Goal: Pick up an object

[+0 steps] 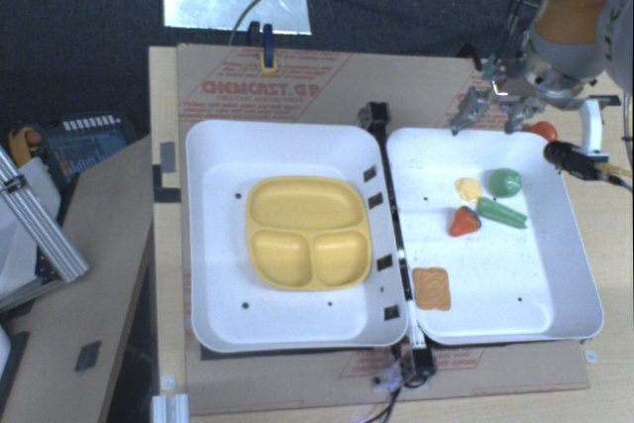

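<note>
Your gripper (489, 112) hung spread open and held nothing; 5 food pieces lay below it in the right bin (575, 312), the yellow tray (302, 233) far left.

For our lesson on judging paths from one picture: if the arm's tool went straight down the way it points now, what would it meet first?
Most likely the bare white floor of the right bin near its far rim. The tool hangs above that edge, and the yellow piece and green pieces lie nearer the camera. With one slanted view, depth is uncertain.
</note>
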Motion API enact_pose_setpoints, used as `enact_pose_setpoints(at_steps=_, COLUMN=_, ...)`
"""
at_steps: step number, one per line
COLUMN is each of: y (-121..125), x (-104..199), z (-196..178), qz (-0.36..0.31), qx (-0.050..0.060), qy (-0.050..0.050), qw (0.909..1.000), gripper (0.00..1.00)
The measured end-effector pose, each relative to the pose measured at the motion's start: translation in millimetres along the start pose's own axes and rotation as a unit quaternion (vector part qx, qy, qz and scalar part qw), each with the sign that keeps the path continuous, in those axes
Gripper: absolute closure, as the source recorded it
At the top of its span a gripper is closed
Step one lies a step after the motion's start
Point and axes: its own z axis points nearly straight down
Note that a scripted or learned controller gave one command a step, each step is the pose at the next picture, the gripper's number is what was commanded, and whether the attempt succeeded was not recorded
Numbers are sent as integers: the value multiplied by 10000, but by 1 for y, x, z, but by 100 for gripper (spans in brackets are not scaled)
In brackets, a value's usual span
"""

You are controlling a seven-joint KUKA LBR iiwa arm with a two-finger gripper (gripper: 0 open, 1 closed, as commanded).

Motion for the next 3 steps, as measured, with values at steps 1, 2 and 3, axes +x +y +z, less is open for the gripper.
enact_pose_setpoints(at_steps=1, y=2, x=0, z=-8, qz=-8, qx=-62, qy=-6, qw=10000, gripper=0)
enact_pose_setpoints(at_steps=2, y=-2, x=4, z=53, qz=-4, qx=-41, qy=-3, qw=10000, gripper=0)
enact_pose_setpoints(at_steps=3, y=1, x=8, z=95, qz=-16, qx=-50, qy=-4, qw=10000, gripper=0)
